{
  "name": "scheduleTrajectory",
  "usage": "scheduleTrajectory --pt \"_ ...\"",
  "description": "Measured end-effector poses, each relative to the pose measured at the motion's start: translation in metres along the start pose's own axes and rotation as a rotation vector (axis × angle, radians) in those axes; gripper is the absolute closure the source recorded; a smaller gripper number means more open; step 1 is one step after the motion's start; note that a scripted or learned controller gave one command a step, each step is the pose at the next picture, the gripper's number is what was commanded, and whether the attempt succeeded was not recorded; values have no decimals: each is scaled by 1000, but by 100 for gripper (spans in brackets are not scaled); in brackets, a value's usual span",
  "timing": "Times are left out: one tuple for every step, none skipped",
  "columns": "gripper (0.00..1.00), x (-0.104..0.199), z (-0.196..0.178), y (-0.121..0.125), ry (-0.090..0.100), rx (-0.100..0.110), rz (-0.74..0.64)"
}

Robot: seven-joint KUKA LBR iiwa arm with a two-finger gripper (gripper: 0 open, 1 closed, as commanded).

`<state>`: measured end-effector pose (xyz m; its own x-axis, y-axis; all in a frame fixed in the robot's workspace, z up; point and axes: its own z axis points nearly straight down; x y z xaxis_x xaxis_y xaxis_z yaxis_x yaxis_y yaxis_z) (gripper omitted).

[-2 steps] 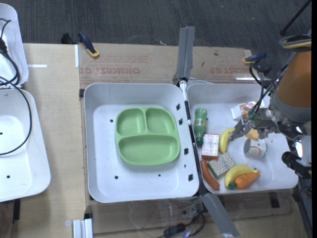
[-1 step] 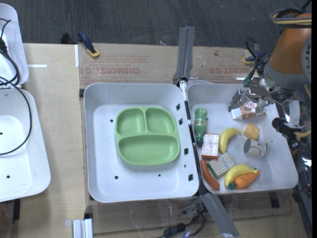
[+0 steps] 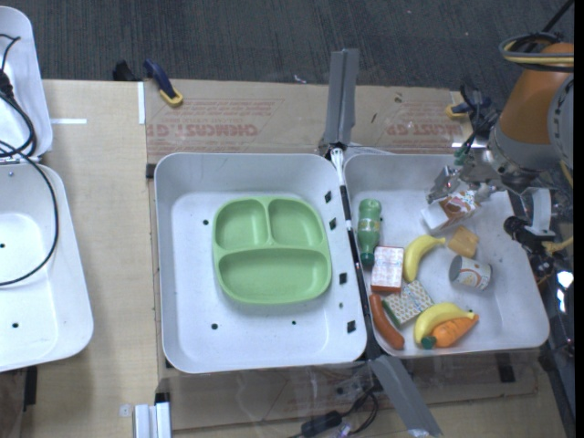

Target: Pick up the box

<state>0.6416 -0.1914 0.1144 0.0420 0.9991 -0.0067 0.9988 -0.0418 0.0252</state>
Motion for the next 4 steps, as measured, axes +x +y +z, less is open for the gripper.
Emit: scheduleTrajectory --pt "0 37 3 21 -9 -11 420" --pt "0 8 6 -5 -1 -6 500" --pt "0 -9 5 -3 18 2 525" --pt "100 -12 -9 0 8 -11 520"
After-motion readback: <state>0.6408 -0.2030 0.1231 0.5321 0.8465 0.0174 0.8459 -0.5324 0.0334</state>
